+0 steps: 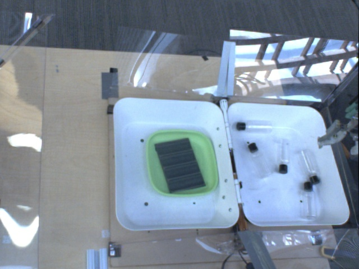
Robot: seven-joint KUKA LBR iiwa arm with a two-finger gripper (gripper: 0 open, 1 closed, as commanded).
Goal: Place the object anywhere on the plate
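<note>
My gripper (331,138) hangs at the far right edge of the right bin (331,214), reaching in from the right — whether my fingers are spread or pressed together, I cannot tell. Beneath and beside me lie five clear vials (282,158) with black caps, scattered apart on the bin floor. In the left bin (126,206) sits one green plate (210,161) — a single dark ribbed block (179,165) rests on it. No writing is legible.

The plate (208,162) is lime green. The ribbed block (179,165) is dark grey. Both bins (129,206) are white; the clear vials (255,127) have black caps.
</note>
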